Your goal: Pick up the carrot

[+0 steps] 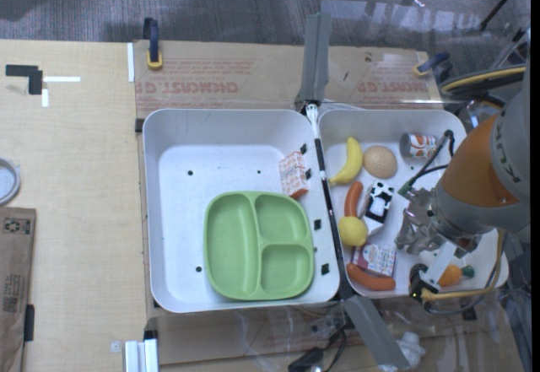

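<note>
— The gripper (413, 235) hangs low over the bin on the arm's side (396, 115), near its front edge. Whether it's apart or together I cannot tell from here; the wrist hides it.

— And the carrot?

— The carrot (450, 276) lies in that bin's near corner, just beside the gripper on the arm's side. Nothing shows it as held.

— So which step is this?

— The approach, I'd say. The grasp isn't made. The next move calls for a short shift toward that corner, lining up over the carrot and then going down on it. The bin wall is close there, so there's little room.

— What else is about?

— Working outward, one packet (377, 259) and one lemon (353, 231). There are two red sausages, one at the front (371, 279) and one farther back (353, 197). Then one black-and-white toy (380, 202), one banana (348, 159), one tan round thing (380, 162) and one can (418, 143).

— And the other bin?

— The other bin (219, 151) holds one green plate (260, 256) with three compartments and a second packet (293, 172) by the dividing wall. That's two bins and just one carrot.
</note>
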You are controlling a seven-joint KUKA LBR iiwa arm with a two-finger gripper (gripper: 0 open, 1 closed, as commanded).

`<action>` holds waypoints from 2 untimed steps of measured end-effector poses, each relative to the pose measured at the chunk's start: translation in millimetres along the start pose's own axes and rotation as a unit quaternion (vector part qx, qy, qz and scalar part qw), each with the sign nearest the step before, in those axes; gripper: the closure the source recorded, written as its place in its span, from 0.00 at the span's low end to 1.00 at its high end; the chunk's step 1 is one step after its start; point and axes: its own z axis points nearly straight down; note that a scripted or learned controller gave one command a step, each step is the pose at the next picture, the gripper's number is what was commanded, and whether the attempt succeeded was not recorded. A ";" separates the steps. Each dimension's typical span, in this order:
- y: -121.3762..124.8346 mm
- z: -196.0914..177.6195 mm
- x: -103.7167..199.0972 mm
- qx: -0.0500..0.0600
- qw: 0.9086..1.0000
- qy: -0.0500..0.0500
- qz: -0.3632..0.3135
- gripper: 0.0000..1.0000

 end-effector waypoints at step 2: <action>-18.0 -122.8 115.4 -0.002 0.941 0.000 0.340 1.00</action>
